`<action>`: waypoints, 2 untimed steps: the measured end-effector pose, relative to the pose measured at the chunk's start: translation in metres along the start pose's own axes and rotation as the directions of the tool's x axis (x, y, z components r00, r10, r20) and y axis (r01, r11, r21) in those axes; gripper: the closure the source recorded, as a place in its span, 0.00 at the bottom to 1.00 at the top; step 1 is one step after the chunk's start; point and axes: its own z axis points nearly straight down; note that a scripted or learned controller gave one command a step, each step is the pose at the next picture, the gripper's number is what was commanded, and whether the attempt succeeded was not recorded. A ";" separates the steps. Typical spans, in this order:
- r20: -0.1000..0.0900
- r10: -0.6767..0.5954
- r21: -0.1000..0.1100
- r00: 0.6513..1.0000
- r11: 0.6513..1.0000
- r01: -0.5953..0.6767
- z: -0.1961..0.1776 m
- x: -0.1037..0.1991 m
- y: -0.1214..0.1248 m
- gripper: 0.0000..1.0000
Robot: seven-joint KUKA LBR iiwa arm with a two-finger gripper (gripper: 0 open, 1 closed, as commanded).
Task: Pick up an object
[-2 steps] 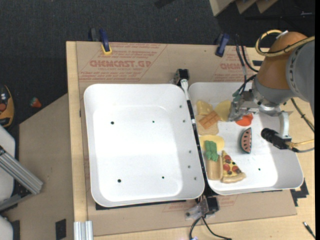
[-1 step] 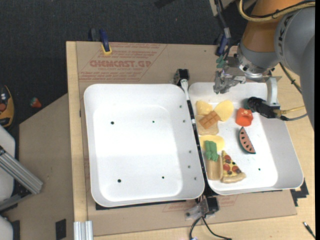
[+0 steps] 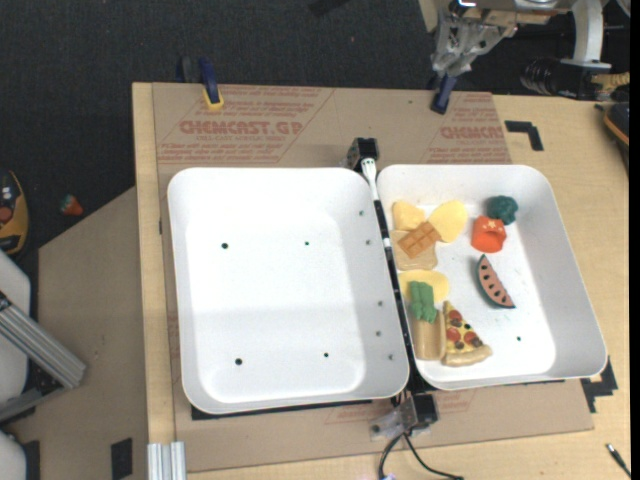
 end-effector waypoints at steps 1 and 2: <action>0.001 0.004 0.036 1.000 0.999 -0.004 0.131 0.041 -0.006 1.00; 0.001 0.003 0.034 1.000 0.999 -0.003 0.206 0.092 -0.034 1.00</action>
